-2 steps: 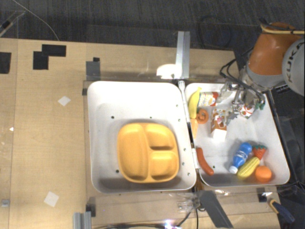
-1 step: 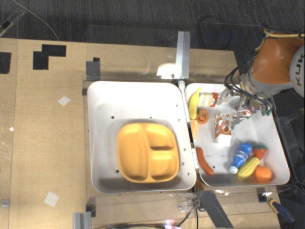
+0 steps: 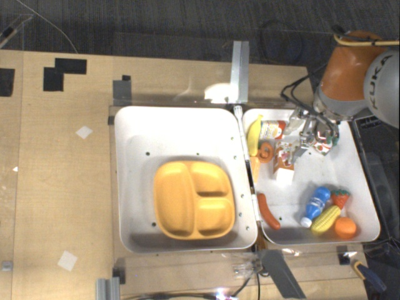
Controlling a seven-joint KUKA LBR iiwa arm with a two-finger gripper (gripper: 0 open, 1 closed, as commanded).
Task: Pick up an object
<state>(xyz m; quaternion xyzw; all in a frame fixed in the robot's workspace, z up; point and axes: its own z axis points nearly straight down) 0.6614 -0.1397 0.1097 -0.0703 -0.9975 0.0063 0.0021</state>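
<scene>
No text, label or number is legible anywhere on the objects.

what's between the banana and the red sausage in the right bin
In the camera view, bare white bin floor separates the banana from the red sausage.

Arm (image 3: 356, 67) reaches in, tool (image 3: 307, 136) lowered.

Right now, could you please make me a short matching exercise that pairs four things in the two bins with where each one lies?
Things:
1. yellow divided tray
2. banana
3. red sausage
4. orange

Places:
A. right bin, near right corner
B. right bin, far end by the divider
C. left bin, near half
D. right bin, near left corner

Pairs: 1-C, 2-B, 3-D, 4-A
</scene>
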